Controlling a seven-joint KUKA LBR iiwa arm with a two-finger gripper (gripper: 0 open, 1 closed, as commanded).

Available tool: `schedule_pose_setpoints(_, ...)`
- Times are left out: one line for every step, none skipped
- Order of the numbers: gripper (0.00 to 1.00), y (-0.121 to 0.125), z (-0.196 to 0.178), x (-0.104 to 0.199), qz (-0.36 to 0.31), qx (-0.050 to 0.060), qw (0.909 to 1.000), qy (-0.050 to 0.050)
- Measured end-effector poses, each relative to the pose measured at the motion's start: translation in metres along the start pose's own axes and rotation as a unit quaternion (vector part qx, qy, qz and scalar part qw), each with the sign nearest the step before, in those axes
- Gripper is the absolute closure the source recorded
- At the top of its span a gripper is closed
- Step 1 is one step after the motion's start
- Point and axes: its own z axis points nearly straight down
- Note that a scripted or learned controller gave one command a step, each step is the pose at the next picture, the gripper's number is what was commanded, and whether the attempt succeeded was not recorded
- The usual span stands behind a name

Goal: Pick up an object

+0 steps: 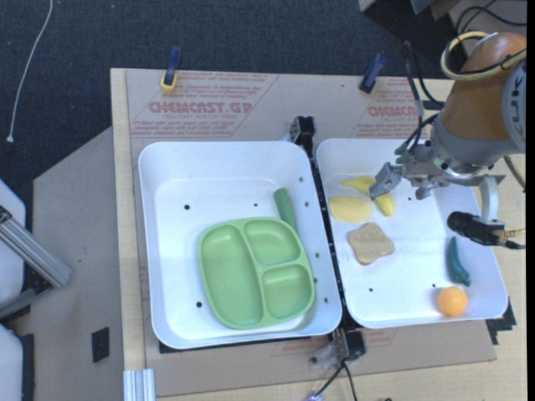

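Note:
The right bin (pixel 418 303) holds a yellow banana (pixel 364 185), a yellow lemon-like piece (pixel 349 209), a tan bread-shaped piece (pixel 369 243), a dark green pepper (pixel 458 262) and a small orange (pixel 452 301). My gripper (pixel 399 177) hangs over the far part of this bin, just right of the banana and close above it. The grey wrist with its orange band rises behind it on the right. Nothing can be seen held in the gripper.
The left bin (pixel 167 190) holds a light green divided plate (pixel 255 270) and a green cucumber-like stick (pixel 284 206) along its right wall. A black part (pixel 472 224) of the arm juts over the right bin near the pepper. Clamps sit on the board's far edge.

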Motion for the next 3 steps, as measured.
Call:
schedule_pose_setpoints(0.00, -0.005, 0.062, -0.005, 0.000, 0.003, 1.0000, 0.001)
schedule_pose_setpoints(1.00, -0.003, 0.047, -0.005, 0.000, -0.002, 1.0000, 0.000)
schedule_pose_setpoints(1.00, -0.008, -0.014, -0.007, 0.000, -0.005, 1.0000, -0.001)
